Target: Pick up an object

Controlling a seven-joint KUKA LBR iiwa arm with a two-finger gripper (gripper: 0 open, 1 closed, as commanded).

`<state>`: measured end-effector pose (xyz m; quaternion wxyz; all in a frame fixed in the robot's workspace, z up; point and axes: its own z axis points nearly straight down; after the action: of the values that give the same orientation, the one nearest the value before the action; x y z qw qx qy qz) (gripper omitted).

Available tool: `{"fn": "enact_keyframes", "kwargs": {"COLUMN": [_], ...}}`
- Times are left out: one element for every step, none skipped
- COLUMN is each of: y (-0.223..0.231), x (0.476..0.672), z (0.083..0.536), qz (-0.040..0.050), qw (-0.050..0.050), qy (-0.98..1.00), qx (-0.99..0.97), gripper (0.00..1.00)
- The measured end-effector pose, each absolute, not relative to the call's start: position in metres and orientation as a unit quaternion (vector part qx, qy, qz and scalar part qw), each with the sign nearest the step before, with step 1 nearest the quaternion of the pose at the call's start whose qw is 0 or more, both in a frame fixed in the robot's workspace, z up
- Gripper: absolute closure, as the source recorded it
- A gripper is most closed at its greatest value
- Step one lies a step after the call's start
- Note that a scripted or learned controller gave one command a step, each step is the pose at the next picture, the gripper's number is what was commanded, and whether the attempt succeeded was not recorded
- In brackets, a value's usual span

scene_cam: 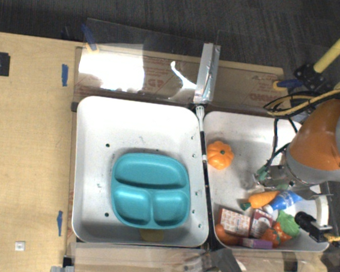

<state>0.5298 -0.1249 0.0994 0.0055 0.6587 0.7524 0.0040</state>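
Gripper [266, 176] low over right bin [243, 127]; jaw state cannot tell. Toy carrot [262, 199] at its 6 o'clock: descend straight, avoiding the crowded pile [257, 226].

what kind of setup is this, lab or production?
Probably a robotics lab bin-picking bench: two white bins on a taped plywood top, a teal divided tray in one, toy food like a small pumpkin in the other, loose cables behind.
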Motion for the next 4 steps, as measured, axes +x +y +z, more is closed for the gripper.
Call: {"fn": "enact_keyframes", "kwargs": {"y": [-0.137,-0.138,-0.159,-0.135], "x": [0.617,0.617,0.509,0.483], "z": [0.088,0.087,0.087,0.088], "qz": [0.0016,0.0009,0.0003,0.0034], "qw": [0.003,0.002,0.001,0.005], "qy": [0.742,0.742,0.709,0.721], "qx": [0.670,0.670,0.705,0.693], "gripper": [1.00,0.00,0.00,0.00]}}
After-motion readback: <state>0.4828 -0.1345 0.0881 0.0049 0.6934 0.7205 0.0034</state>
